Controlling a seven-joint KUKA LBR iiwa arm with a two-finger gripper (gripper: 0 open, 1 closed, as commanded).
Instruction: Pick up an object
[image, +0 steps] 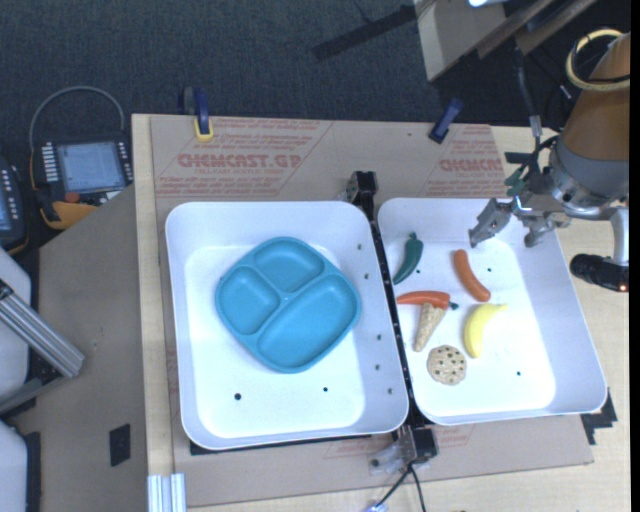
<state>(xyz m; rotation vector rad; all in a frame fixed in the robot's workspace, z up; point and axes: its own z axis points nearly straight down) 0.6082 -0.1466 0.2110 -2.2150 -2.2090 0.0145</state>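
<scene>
- The bench (300, 150) is a brown board printed with red lettering, on dark carpet, bearing two shallow white bins side by side.
- The left bin (200, 400) holds a blue divided plate (288, 302), lying flat near its middle.
- The right bin (540, 380) holds the toy food: a green pepper (408, 257), a sausage (471, 274), a carrot (422, 298), an ice-cream cone (428, 325), a banana (481, 327) and a cookie (446, 364).
- My gripper (510, 226) hangs over the far right part of the right bin, my two fingers spread apart with nothing between them.
- The sausage is the nearest piece to me, lying just below and left of my left fingertip, apart from it.
- The banana lies further toward the near edge; the pepper sits well off by the bins' shared wall.
</scene>
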